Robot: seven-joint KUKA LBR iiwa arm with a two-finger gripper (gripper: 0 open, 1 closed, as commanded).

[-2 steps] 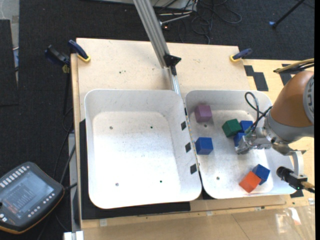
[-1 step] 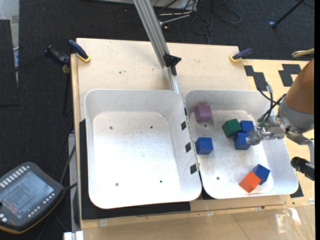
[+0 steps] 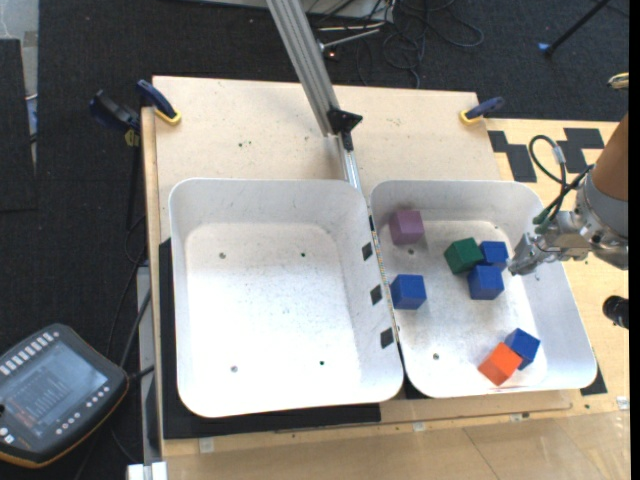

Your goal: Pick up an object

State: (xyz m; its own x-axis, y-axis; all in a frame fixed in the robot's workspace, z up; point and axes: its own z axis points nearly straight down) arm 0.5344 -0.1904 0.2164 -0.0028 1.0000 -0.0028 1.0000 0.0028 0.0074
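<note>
Bright, even light; soft shadows.

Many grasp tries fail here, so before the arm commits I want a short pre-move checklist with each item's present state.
1. Tool inside right bin: ok.
2. Tool beside a target, the blue cube cluster: ok.
3. Target stands free: not ok, green cube touches the blue ones.
4. Finger opening: cannot tell.
5. Anything held already: cannot tell.
6. Other picks available: ok, purple cube and lone blue cube stand apart.
</note>
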